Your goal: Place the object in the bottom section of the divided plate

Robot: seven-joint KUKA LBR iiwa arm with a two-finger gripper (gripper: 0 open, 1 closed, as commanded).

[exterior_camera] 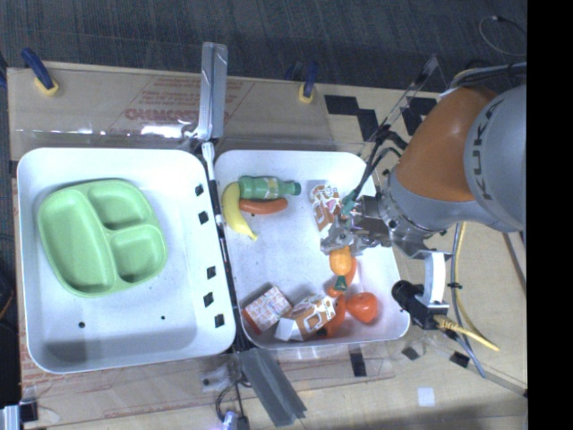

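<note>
Gripper [345, 236] hangs over right bin [295, 245] w/ fingers pinching a small orange fruit [341, 262] — green divided plate [98, 233] (left bin) sits well apart, bottom section bare.

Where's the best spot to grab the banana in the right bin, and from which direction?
Probably the banana at mid-length, coming straight down, fingers closing across its narrow width. It lies flat, curved along the right bin's left wall, with the green bottle and a carrot-like piece crowding its upper end; the lower half has more room.
</note>
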